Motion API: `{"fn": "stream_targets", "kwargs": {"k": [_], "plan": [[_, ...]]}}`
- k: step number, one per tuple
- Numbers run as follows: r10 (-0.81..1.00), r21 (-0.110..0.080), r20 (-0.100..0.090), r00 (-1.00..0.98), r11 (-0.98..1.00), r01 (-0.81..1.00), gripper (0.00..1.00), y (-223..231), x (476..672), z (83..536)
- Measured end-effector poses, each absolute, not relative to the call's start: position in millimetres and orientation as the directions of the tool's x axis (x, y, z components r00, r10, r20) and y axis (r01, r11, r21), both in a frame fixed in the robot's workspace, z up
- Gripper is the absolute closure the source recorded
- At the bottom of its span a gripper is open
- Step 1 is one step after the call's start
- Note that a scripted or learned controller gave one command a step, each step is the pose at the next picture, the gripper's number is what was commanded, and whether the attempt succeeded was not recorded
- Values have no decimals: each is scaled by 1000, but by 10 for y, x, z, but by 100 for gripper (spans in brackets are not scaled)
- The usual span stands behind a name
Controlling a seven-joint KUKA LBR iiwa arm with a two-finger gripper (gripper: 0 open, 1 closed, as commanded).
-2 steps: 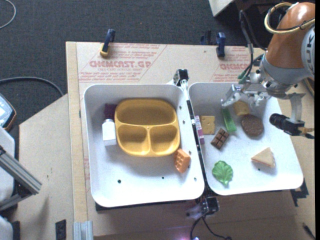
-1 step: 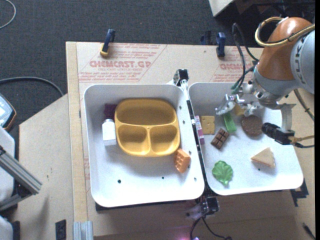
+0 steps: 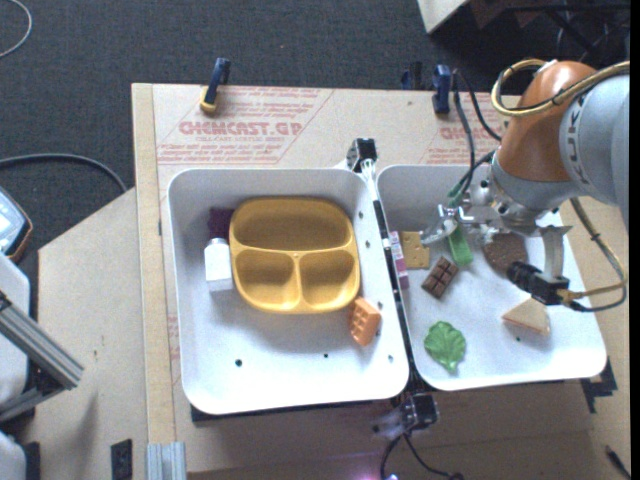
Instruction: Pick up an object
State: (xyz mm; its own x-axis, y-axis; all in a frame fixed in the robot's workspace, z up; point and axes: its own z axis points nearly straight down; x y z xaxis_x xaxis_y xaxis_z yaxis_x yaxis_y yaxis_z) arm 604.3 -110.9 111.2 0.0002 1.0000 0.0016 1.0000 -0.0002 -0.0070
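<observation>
Hovered low over the right bin's point(image 3: 585, 353) far-left corner, jaws point(image 3: 452, 230) apparently clamped on a green piece point(image 3: 462, 243), though grip hard to confirm. Lay nearby, unclaimed: chocolate bar point(image 3: 439, 277), green leaf point(image 3: 445, 345), cheese wedge point(image 3: 527, 318). Sat in left bin point(image 3: 190, 268): yellow divided tray point(image 3: 295, 253), likely spare targets.

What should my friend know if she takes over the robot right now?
Gripper: low in the right bin, near its back, right by a green stick-shaped piece. A hold isn't clear from here.
Right bin: brown chocolate block, green leaf, tan wedge, cracker.
Left bin: yellow divided tray, orange block, white bottle, a dark purple thing.
Done: nothing visibly lifted.
Left: pick up one object.
</observation>
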Motion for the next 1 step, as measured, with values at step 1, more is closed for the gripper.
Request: {"fn": "stream_targets", "kwargs": {"k": [1], "plan": [[1000, 2, 2, 0, 0, 1000, 0, -1104, 6065, 881]]}}
